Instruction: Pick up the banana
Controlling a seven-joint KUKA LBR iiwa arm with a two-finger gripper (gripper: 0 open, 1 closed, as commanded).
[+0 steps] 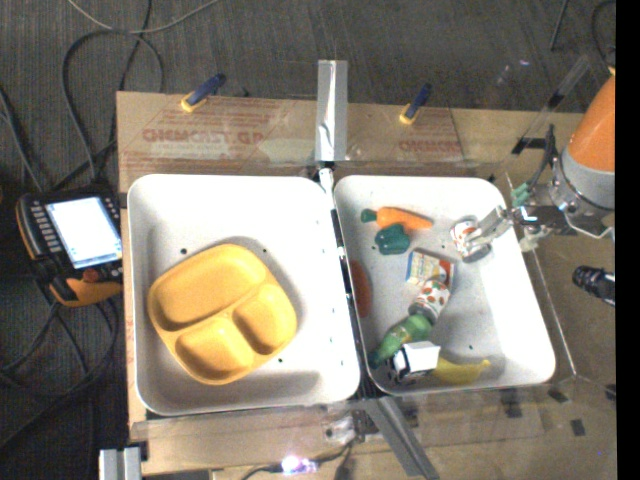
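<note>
Yellow and curved, the banana [462, 370] lies at the near edge of the right bin [520, 308], just beside a small white-and-black object [415, 358] and close to a green bottle [398, 338] that slants toward the bin's near left corner. Farther back in the same bin sit a printed carton [430, 273], a green block [392, 236] and an orange carrot [400, 217]. The end effector [470, 238] hangs over the far right part of this bin, well apart from the banana; whether its fingers stand wide or narrow cannot be told, and nothing shows between them. The arm's orange band [598, 133] is at the right edge. In the left bin [150, 218] rests a yellow divided tray [222, 311]. A handheld screen unit [75, 233] lies left of the worktop [200, 133].
</note>
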